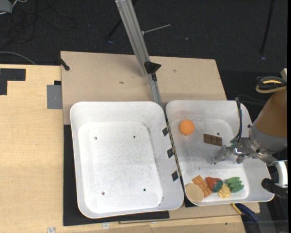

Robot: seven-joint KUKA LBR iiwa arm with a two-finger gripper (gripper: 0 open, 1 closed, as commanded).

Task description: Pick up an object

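The gripper (219, 158) hangs in the right bin (203, 109), and I cannot tell its state. The orange ball (186, 127) lies at its 10 o'clock, the brown block (213, 140) just at 12.

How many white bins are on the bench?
2. The left white bin sits on the bench's middle; the right white bin is beside it, under the claw.
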